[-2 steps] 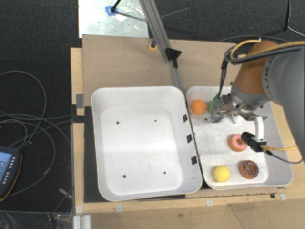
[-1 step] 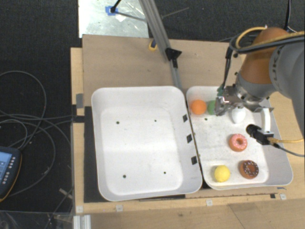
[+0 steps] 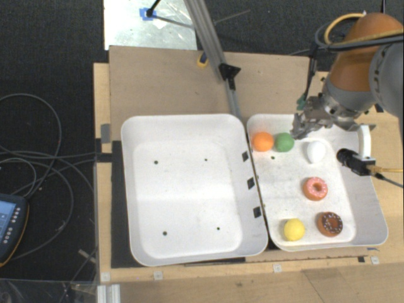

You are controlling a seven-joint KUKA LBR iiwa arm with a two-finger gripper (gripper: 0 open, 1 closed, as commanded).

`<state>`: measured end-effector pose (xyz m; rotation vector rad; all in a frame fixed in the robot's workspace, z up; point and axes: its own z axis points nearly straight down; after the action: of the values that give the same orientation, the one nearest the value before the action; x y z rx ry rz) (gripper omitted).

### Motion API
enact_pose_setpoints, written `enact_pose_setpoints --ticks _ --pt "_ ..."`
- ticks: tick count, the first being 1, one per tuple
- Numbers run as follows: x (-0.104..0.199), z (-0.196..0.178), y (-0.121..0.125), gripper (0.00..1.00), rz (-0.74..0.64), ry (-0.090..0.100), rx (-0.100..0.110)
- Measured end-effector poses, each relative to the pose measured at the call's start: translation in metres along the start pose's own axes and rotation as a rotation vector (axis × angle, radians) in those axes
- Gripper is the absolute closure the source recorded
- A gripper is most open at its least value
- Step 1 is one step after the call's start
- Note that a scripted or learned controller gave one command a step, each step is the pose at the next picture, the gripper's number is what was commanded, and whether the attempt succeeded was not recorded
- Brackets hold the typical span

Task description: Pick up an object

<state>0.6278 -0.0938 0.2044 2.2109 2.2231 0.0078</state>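
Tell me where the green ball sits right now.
The green ball lies in the right bin, near its far edge, touching the orange ball on its left, with the white object to its right and the claw just above it.

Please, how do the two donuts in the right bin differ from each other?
The pink donut has pink icing with a pale rim, while the chocolate donut is dark brown with light sprinkles. The pink donut lies near the middle of the right bin; the chocolate donut lies closer to the bin's near edge, beside the yellow ball. Both are ring-shaped, lie flat, look similar in size and lie apart from the gripper.
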Motion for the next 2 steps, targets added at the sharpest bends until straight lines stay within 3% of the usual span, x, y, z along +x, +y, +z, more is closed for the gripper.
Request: enact_pose_setpoints --ticks 1,2 --pt "-0.008 -0.062 0.0 1.0 0.001 -0.001 -0.002" --pt "0.048 -0.065 -0.003 1.0 -0.005 0.003 0.006"
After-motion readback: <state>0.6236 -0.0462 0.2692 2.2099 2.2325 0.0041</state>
